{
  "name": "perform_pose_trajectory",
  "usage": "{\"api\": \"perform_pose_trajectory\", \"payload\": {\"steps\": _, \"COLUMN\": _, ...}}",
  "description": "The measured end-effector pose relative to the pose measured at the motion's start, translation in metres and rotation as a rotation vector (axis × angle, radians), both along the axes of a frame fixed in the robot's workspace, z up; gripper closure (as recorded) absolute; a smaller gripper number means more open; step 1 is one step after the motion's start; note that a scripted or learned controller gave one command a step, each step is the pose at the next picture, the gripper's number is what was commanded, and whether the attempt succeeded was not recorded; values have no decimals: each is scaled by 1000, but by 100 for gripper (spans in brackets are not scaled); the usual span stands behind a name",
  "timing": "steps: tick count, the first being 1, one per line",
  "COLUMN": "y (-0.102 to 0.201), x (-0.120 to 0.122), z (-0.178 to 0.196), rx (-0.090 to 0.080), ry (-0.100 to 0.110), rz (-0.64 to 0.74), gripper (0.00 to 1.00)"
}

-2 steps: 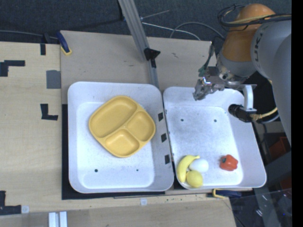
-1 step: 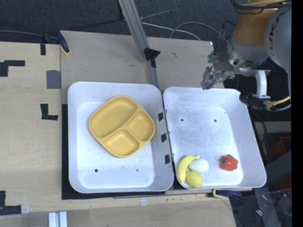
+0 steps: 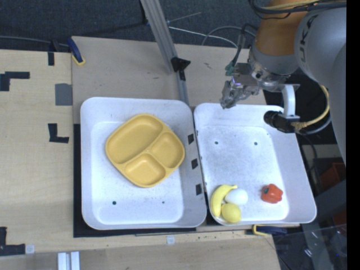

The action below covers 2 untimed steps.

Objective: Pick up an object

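The big grey arm (image 3: 315,32) hangs over the right bin's (image 3: 247,151) far rim. Its gripper (image 3: 229,101) holds nothing; how wide it is, I cannot tell. The banana (image 3: 220,194), egg (image 3: 237,197), lemon (image 3: 231,212) and red pepper (image 3: 271,193) lie far away, near the front rim.

Arm (image 3: 315,27) cut off top, right edges.

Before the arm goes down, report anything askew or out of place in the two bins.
Nothing looks spilled or damaged. The yellow divided plate lies turned at a slant in the left bin. The banana, white egg and lemon huddle touching at the right bin's near-left corner; the red pepper sits apart.
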<state>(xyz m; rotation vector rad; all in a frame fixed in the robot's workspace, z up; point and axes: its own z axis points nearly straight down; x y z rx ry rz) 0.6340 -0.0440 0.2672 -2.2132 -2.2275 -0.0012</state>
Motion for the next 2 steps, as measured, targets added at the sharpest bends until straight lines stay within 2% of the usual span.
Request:
{"api": "perform_pose_trajectory", "payload": {"steps": 1, "y": 46, "x": -20, "z": -15, "rx": -1, "ry": 4, "rz": -1, "gripper": 100}}
{"api": "perform_pose_trajectory", "payload": {"steps": 2, "y": 101, "x": -31, "z": -12, "rx": 0, "ry": 2, "rz": 1, "gripper": 100}}
